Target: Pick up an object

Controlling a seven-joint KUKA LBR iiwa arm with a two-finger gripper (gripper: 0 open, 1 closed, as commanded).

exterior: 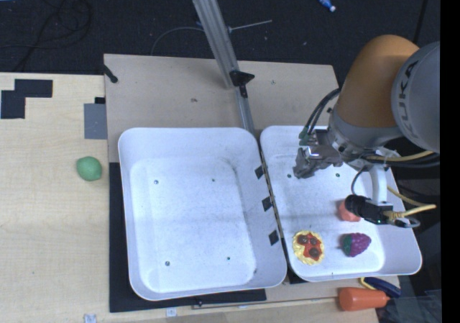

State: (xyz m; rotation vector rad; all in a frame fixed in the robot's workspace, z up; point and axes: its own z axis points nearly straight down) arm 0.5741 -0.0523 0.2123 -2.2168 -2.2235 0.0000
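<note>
End effector (307, 165) low over right bin (287, 143), near its upper left. Finger spread impossible to tell. Well apart from purple grapes (355, 244).

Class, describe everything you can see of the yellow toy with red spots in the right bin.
The yellow toy is small, round and flat, like a pizza, with a frilly yellow edge and red and dark toppings. It looks plastic. It lies flat on the floor of the right bin, near its front left corner, apart from the purple grapes beside it.
</note>
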